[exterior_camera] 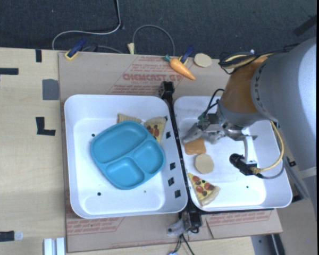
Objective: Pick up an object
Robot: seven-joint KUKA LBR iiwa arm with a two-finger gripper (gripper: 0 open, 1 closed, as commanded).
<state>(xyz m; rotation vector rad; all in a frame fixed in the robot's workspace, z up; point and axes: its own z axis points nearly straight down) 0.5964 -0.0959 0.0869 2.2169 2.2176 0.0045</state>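
The gripper (198, 134) hovers just beside the toast (195, 146) — near the right bin's (279, 195) left wall.

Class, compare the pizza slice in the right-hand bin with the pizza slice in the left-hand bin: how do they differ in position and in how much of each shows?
The right-bin pizza slice lies fully exposed near the front of its bin; the left-bin pizza slice is partly tucked behind the blue divided plate. The right one lies apart from the round beige disc; the left one touches the plate's edge. Both are tan wedges with red spots.

Even, bright light — soft shadows
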